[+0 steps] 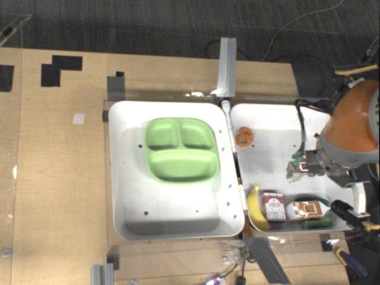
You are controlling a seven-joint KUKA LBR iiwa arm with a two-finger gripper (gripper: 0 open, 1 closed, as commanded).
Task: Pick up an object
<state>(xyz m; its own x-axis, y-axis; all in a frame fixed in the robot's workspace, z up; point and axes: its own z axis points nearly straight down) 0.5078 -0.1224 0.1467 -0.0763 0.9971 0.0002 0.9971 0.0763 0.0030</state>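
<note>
- In the right bin [279,126], front edge: banana [255,209], red carton [273,207], orange-white box [307,209] and a green item [314,223] in a row, touching or just beside each other.
- Orange ball [244,136] sits apart near the divider.
- Gripper [300,166] hovers mid-bin; can't tell its state.
- Box lies just in front of the gripper, long axis along the bin's front wall — nearest target, my call.
- Left bin [127,159] has a green divided tray [180,149].

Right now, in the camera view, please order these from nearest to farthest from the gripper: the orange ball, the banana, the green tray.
Measured from the gripper:
1. Orange ball, same right bin, near the divider, up-left of the gripper.
2. Banana, same bin's bottom-left corner; only slightly farther than the ball.
3. Green tray, in the left bin, clearly farthest.
</note>
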